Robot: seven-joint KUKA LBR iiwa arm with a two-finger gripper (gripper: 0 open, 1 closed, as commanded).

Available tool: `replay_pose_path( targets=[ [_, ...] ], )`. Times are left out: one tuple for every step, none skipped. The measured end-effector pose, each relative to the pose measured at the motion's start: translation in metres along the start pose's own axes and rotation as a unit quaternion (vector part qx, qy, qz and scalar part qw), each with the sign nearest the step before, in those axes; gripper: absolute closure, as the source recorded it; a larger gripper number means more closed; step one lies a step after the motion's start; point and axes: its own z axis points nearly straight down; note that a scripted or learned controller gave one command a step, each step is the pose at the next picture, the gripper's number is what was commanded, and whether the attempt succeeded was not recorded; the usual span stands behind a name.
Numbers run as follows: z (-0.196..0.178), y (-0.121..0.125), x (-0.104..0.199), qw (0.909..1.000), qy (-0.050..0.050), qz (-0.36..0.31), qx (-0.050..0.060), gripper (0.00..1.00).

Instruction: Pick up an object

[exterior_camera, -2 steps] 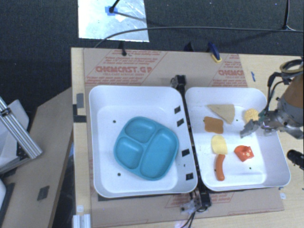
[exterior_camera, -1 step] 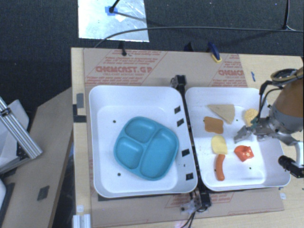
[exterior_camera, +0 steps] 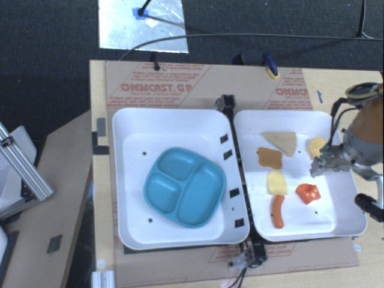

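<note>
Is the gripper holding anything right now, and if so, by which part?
Cannot be told. The gripper sits low over the right bin, between the small yellow item and the red item; nothing is visibly in it.

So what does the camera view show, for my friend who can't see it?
A robot gripper hangs over the right white bin, near small toy foods: a red piece, a sausage, a yellow piece and a tan wedge. The left white bin holds a blue divided plate.

Blue divided plate point(exterior_camera: 184, 186) in left bin point(exterior_camera: 129, 137), gripper point(exterior_camera: 318, 165) over right bin point(exterior_camera: 348, 221)
</note>
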Motion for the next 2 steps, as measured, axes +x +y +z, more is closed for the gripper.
replay_pose_path(
  targets=[
    [-0.045, -0.003, 0.003, 1.0, 0.0, -0.001, 0.0, 1.0],
    [-0.091, -0.004, -0.003, 1.0, 0.0, -0.001, -0.001, 1.0]
  ],
)
